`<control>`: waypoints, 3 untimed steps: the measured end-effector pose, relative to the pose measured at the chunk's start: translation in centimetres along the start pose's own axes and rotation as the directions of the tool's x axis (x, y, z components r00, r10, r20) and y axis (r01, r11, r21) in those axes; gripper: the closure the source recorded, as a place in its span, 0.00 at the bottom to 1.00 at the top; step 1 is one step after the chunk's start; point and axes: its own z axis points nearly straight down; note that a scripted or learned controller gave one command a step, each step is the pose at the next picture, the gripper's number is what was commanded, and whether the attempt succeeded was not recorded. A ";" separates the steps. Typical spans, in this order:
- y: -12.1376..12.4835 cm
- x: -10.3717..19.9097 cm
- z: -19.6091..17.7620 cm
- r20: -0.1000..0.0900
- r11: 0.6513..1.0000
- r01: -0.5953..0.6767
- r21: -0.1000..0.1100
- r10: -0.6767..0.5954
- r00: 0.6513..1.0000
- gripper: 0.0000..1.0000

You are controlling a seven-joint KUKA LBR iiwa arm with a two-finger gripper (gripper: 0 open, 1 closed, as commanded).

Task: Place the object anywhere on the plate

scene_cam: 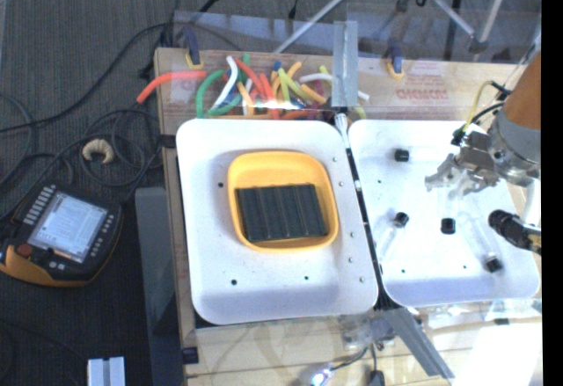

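Plate (pixel 325 182): I see it yellow and roughly square with rounded corners, sitting in the middle of the left bin (pixel 264 292)
Object (pixel 280 211): a dark, ridged rectangular slab lying flat inside the plate, covering most of its floor and sitting toward its near edge
Gripper (pixel 464 166): well to the right of the plate, over the right bin (pixel 422 287), level with the plate's far edge; nothing of the slab is near it
Gripper opening: I cannot tell from here whether it is wide or narrow; the metal parts blur together against the white bin
Arm (pixel 528 103): comes in from the right of the plate, its orange band at the view's edge
Small black pieces (pixel 399 219): four of them scattered on the right bin's floor, all right of the plate and apart from one another
Coloured tubes (pixel 264 85): a tangle of red, green, white and yellow behind the plate, beyond the left bin's far wall
Handheld controller (pixel 62 230): on the dark floor far left of the plate, screen lit, cable trailing
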 end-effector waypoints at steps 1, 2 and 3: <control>-3.2 2.1 1.2 -0.003 0.981 0.196 0.000 -0.196 0.981 1.00; -8.3 6.6 4.9 0.016 0.931 0.365 -0.025 -0.365 0.931 1.00; -10.8 13.4 2.0 -0.002 0.851 0.526 -0.004 -0.526 0.851 1.00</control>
